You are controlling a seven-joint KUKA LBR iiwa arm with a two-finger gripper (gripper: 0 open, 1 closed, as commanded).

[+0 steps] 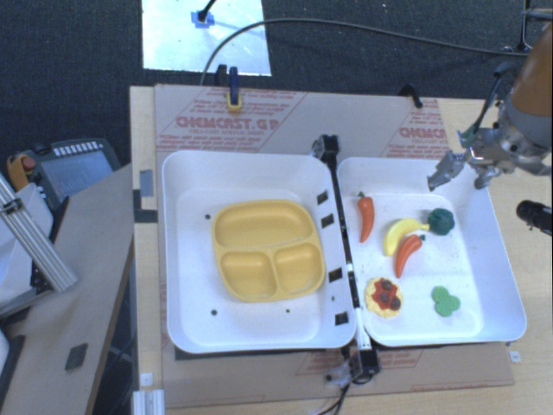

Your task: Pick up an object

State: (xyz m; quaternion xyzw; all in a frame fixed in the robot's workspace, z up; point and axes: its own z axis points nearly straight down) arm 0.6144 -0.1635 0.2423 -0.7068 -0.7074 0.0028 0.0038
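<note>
My gripper (pixel 464 172) hangs over the far edge of the right bin (pixel 501 266), fingers spread apart with nothing between them. Below it in that bin lie a red-orange chili pepper (pixel 366 217), a yellow banana (pixel 401 233), a second red pepper (pixel 408 254) lying against the banana, a dark green broccoli piece (pixel 441 221), a small pizza slice toy (pixel 384 296) and a light green leafy piece (pixel 446 302). The gripper is above and clear of all of them, nearest the broccoli.
The left bin (pixel 186 232) holds a yellow three-compartment tray (pixel 263 249). A black divider strip (pixel 339 232) runs between the bins. A teach pendant (pixel 73 171) and an aluminium profile (pixel 34 236) lie on the side table at left.
</note>
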